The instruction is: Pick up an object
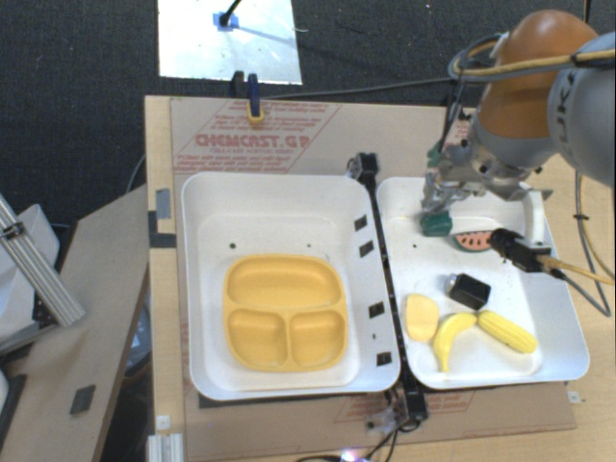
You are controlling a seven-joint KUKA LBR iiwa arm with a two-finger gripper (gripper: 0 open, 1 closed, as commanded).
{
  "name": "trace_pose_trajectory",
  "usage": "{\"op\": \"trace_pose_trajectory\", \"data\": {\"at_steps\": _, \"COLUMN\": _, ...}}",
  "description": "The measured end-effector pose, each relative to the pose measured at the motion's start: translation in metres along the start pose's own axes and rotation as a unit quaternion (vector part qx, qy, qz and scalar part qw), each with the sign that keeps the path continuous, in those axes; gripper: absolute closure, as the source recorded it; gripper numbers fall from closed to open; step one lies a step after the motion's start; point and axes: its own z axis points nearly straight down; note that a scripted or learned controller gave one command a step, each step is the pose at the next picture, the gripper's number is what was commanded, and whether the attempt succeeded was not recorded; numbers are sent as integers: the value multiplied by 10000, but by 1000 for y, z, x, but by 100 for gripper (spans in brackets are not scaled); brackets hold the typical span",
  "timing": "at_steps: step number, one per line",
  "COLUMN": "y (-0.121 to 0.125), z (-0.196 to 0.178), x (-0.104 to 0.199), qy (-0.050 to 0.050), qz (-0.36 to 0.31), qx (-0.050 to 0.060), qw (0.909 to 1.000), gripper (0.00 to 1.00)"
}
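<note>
My gripper [438,203] hangs low over the far left part of the right bin [568,349]. Directly under its tip lies a small green object [437,224], touching or nearly touching it. Just right of that sits a watermelon slice [473,240]. Nearer the front of the bin are a small black block [469,290], a pale yellow rounded piece [421,317], a banana [451,338] and a corn cob [507,331].
The left bin [207,219] holds a yellow divided tray [285,312]. A black divider rail [373,248] runs between the bins. The arm's orange band [534,61] and grey wrist loom over the right bin's back right, with cables trailing off to the right.
</note>
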Motion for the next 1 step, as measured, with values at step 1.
{"op": "trace_pose_trajectory", "data": {"at_steps": 1, "y": -13, "z": 12, "x": 52, "qy": -1, "qz": 7, "qx": 6, "qw": 10000, "gripper": 100}}
